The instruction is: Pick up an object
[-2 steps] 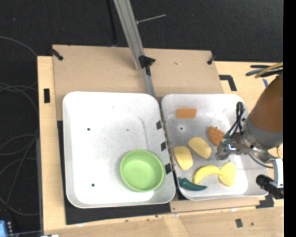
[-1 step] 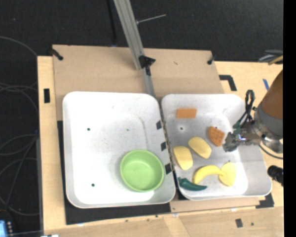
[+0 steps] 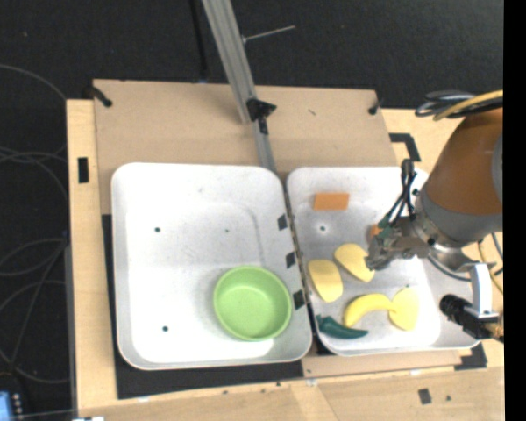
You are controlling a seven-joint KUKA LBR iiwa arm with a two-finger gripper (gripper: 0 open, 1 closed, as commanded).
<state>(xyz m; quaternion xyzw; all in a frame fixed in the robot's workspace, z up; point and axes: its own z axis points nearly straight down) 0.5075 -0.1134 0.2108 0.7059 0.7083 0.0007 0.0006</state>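
The right bin (image 3: 351, 187) holds an orange block (image 3: 331, 202), a yellow banana (image 3: 368, 309), three pale yellow pieces (image 3: 325, 280) (image 3: 354, 260) (image 3: 404, 309) and a dark green piece (image 3: 340, 327). My gripper (image 3: 381, 253) hangs low over the right bin, at the right edge of the middle pale yellow piece. The arm comes in from the right, its orange band (image 3: 469, 169) above the wrist. A lime green bowl (image 3: 252, 302) sits in the left bin (image 3: 184, 209), near its front right corner.
A grey metal pole (image 3: 232, 46) slants up from the back of the bench between the bins. The bins rest on a brown board (image 3: 237, 121). Cables lie on the dark floor at left.
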